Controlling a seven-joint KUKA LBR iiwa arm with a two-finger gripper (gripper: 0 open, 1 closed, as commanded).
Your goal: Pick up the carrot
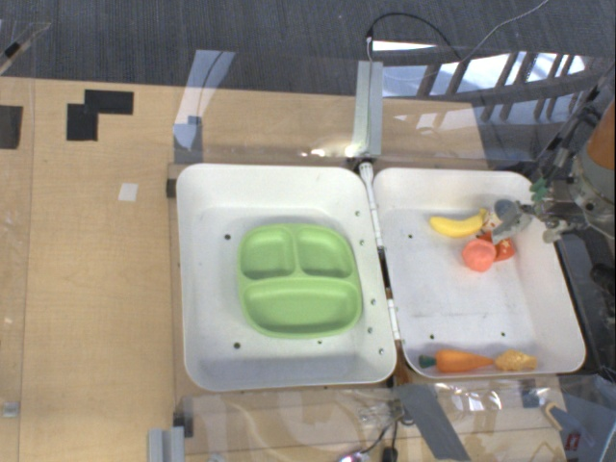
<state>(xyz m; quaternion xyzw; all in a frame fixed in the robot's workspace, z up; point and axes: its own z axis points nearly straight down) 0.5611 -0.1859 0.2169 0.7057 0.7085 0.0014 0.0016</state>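
**Carrot at the near wall, tool up by the banana**

Carrot (464, 361) lies along the near wall of the right bin (481, 306), just beside a small yellow piece (516, 360).

Worktop (87, 258) bears both bins. The left bin (207, 287) holds a green tray (298, 279). In the right bin's far part, a banana (459, 224) sits near a peach (478, 255) touching a red piece (503, 250). The tool (504, 214) hangs over these, well apart from the carrot; I cannot tell its state.

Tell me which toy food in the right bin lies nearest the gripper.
The small red piece, just below the gripper. The banana and peach-coloured fruit sit slightly farther; the carrot lies far off.
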